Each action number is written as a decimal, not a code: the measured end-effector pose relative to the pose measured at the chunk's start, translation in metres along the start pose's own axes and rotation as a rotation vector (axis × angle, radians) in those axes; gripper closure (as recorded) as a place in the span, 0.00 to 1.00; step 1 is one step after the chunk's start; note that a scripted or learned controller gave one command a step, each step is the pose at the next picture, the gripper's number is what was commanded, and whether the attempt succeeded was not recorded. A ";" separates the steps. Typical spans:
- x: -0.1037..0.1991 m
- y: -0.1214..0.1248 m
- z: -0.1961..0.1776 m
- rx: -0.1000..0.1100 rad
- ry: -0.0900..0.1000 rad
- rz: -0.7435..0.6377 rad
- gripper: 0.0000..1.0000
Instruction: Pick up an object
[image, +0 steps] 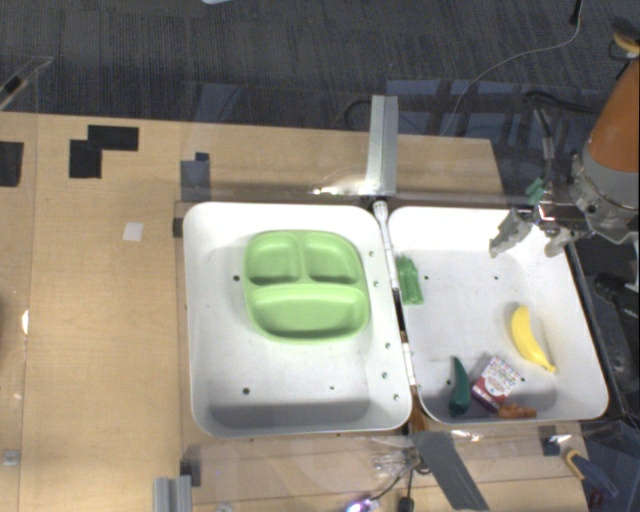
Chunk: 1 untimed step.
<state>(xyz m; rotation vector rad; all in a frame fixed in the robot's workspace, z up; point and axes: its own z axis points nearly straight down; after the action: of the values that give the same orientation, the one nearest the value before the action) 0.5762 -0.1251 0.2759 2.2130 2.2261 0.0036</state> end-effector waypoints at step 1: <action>-0.025 -0.052 0.124 0.002 0.000 -0.003 0.00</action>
<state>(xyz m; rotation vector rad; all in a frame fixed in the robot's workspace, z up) 0.5252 -0.1506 0.1520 2.2102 2.2306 0.0019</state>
